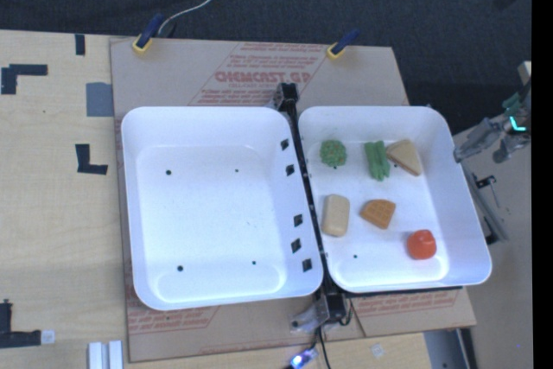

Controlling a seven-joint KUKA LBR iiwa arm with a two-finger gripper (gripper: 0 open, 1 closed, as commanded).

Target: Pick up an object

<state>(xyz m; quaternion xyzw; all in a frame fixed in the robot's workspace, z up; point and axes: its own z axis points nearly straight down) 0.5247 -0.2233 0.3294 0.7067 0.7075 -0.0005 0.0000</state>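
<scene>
The right bin (pixel 458 186) holds several small food-like items. A round green piece (pixel 333 153), a long green piece (pixel 377 160) and a tan wedge (pixel 405 157) lie in its far half. Closer to me are a beige loaf-shaped piece (pixel 335 214), an orange piece (pixel 378 213) and a red round piece (pixel 422 244). My gripper (pixel 484 143) hangs at the right edge of the view, just outside the right bin's far right rim, apart from every item.
The left bin (pixel 143 186) sits beside the right one, their rims meeting along a black clipped seam (pixel 298 186). Both rest on a cardboard sheet (pixel 251 73) clamped at the back. A cable (pixel 203 0) runs off behind it.
</scene>
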